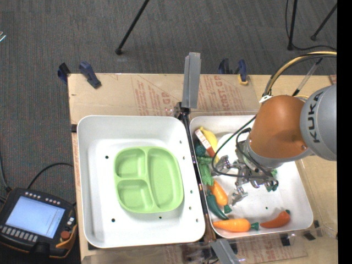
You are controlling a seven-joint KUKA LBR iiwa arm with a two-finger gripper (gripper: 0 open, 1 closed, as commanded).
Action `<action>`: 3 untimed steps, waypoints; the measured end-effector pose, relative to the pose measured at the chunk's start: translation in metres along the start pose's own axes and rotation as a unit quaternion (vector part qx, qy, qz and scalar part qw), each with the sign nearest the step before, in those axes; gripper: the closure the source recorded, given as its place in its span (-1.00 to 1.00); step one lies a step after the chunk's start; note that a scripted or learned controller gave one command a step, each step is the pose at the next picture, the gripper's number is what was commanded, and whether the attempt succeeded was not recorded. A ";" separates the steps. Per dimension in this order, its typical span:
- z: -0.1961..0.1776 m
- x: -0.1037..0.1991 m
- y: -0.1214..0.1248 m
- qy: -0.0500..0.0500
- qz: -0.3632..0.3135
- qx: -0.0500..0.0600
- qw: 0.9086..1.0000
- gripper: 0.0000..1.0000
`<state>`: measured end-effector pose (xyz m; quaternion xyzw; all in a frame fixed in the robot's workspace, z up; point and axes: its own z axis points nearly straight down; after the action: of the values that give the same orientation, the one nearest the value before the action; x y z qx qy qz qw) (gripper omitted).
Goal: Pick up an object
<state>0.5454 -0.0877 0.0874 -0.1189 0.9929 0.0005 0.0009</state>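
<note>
Far left, off the bench: teach pendant (37, 220) on the carpet, partly cut off at bottom edge.

Left bin (93, 147): white, shallow, holds a light-green divided plate (148, 179) w/ three compartments, lying flat near bin centre. Small dark holes dotted over the bin floor.

Between bins: grey upright post (191, 81) rising at the rear edge of the divider.

Right bin (300, 194): white, holds toy food crowded along its left wall and front. Yellow banana (208, 138) at rear left, w/ a red-and-white item just beside it, too small to identify. Green veg (205, 172) below that, shape hard to make out. Small orange carrot (219, 193) next, then a dark green piece (215, 207) near the front-left corner. Orange carrot w/ green top (237, 225) flat along the front wall; red-orange chili pepper (276, 219) just right of it, apart.

Gripper (240, 190) down inside right bin, right of the small carrot, near but not clearly touching. Fingers (237, 196) look narrowly set, nothing visibly between them. Wrist hardware and cables clutter the middle; teal-green bit (270, 183) at its right edge, unclear whether object or tool part. Orange band (279, 130) hides the bin's rear-right area; grey arm cut off at right.

Rear: blue clamps (88, 73) on bench edge, tripod legs on carpet.
</note>
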 end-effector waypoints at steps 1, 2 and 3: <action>0.000 -0.065 -0.018 0.002 0.052 0.002 0.999 -1.00; 0.000 -0.019 -0.001 0.001 0.079 0.000 0.997 -1.00; 0.001 -0.094 -0.030 0.002 0.142 0.000 0.990 -1.00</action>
<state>0.6435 -0.0946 0.0866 0.0229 0.9997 0.0006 -0.0010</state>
